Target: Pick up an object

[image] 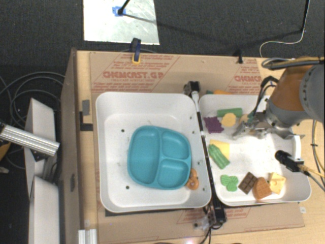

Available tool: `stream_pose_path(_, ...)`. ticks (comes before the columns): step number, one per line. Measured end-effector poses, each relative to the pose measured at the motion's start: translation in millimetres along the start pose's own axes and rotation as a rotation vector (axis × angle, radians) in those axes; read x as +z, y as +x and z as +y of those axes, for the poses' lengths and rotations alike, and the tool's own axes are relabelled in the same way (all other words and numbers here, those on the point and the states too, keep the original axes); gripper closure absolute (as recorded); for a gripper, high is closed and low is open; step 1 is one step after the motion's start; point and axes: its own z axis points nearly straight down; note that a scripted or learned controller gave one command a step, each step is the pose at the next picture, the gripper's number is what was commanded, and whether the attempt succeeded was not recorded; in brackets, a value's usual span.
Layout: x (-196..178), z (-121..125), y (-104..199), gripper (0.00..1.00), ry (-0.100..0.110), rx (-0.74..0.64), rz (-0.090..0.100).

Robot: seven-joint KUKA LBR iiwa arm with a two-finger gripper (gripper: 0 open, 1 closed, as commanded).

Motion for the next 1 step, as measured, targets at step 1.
stream_pose_path(1, -108.1, 39.3, 49.4, 0.0, -0.016, -0.011, -0.001)
